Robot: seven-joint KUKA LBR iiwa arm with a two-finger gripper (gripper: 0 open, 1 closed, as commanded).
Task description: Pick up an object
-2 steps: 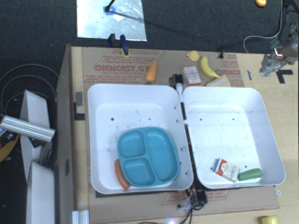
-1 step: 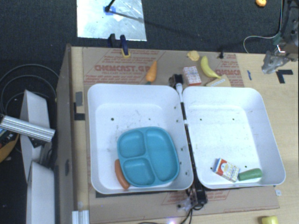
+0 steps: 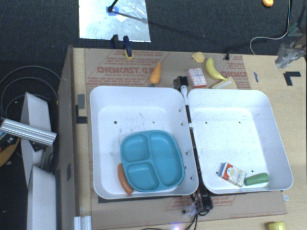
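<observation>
Nearest of all, a small yellow lump (image 3: pixel 276 225) lies on the bench at the near right edge, outside both bins and so out of play. Just beyond it, the right bin (image 3: pixel 268 128) holds two things pushed into its near right corner, where the sloped wall has gathered them: a small printed carton (image 3: pixel 232 173), flat and sharp-edged, and a smooth green cylinder (image 3: pixel 256 178) lying on its side, just beside the carton. Either would serve as the object to pick up, and both sit in the open. The left bin (image 3: pixel 103 123) is a matching shallow white plastic tub with rounded corners, its floor lightly scuffed. In its near half rests a glossy blue divided plate (image 3: pixel 152 160) with three compartments, wide and low, likely hard to pinch. An orange sausage-shaped toy (image 3: pixel 124 178) is wedged between the plate's left rim and the bin wall. Both bins sit side by side on a sheet of printed cardboard (image 3: pixel 120 68), apparently there to protect the bench. Further off, beyond the bins, spare items lie scattered on that cardboard: a carrot (image 3: pixel 155 73), a small pink-and-white box (image 3: pixel 197 77) and a banana (image 3: pixel 213 68). At the far right a grey metal piece, which may be the gripper (image 3: pixel 291 52), hangs well apart from every object; whether it is released or clenched, I cannot tell. Farthest, a crinkled shiny sheet (image 3: pixel 114 13) lies on dark carpet.
</observation>
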